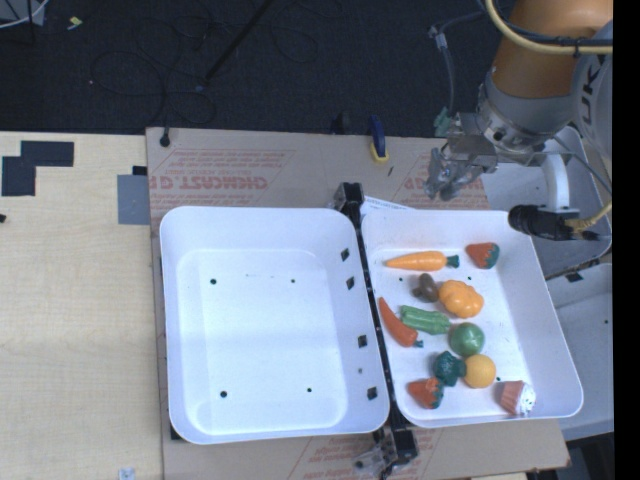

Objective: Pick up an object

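The arm (545, 38) comes in from the upper right, its orange band high above the wrist. The end effector (447, 183) hangs just beyond the far rim of the right bin (555, 343), over the cardboard sheet (260, 168) that covers the worktop (70, 298). From where I stand I cannot tell whether it is apart or together, and I see nothing in it.

The things to pick all lie in the right bin. A carrot (418, 261) and a strawberry (483, 255) sit nearest the far rim. Below them are a brown piece (427, 287) touching an orange pepper (461, 298), then a green bean pod (425, 320) and a red chilli (396, 324) by the inner wall. Nearer me sit a green round fruit (466, 339), a yellow-orange fruit (480, 371), a dark green piece (448, 367), a small red piece (425, 394) and a red-and-white piece (514, 398) in the near corner.

The left bin (180, 298) sits just beside it.
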You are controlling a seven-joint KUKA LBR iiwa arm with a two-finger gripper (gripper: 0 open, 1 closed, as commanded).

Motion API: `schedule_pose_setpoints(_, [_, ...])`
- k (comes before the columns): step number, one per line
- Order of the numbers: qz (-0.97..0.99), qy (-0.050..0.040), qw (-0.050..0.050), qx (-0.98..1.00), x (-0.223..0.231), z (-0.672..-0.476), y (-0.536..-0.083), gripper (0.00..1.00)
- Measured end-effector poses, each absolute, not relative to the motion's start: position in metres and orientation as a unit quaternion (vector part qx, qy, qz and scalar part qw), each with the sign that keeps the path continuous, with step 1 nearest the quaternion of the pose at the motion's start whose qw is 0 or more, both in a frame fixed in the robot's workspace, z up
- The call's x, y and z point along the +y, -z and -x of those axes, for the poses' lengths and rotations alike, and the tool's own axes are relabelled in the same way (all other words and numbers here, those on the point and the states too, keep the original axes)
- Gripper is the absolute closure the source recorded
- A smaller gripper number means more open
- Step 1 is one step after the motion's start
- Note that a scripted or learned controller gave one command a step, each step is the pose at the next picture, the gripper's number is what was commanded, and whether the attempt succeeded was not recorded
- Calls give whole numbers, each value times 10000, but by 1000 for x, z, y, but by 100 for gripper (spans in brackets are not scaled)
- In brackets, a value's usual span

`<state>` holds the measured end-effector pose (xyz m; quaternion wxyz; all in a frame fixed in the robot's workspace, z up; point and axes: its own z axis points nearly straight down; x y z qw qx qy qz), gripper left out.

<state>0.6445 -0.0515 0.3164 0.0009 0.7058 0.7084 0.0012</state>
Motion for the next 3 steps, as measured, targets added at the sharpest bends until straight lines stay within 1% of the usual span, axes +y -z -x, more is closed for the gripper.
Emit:
schedule_pose_setpoints(1, [-7069, 53, -62, 7072, -41, -641, -183, 100])
schedule_pose_setpoints(2, [-7055, -26, 17, 7087, 3, -645, -283, 100])
schedule_pose_setpoints(3, [-7051, 27, -38, 7091, 66, -642, -217, 100])
